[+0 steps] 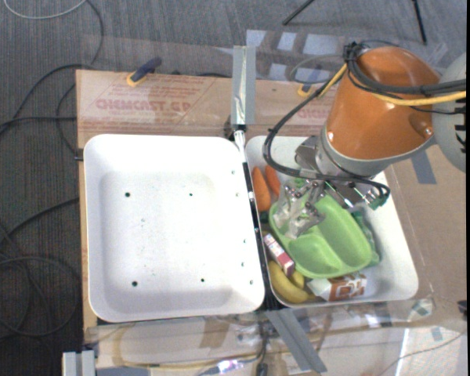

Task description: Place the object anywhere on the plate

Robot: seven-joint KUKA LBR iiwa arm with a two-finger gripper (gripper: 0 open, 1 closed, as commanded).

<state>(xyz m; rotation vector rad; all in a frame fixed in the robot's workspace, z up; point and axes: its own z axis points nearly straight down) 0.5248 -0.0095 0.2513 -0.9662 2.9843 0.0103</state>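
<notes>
Both bins are white, the left bin (168, 233) speckled with a few dark dots. In the right bin (403, 269) sits a lime-green plate (337, 241), an orange carrot (261, 188), a yellow banana (286, 284) and a red-and-white carton (346, 288). The arm's band (380, 104) is bright orange.

Two white bins sit side by side: the left bin (168, 225) and the right bin (403, 269). Inside the right bin lie one green plate (333, 241), one carrot (260, 190), one banana (286, 284) and one small carton (346, 288).
</notes>
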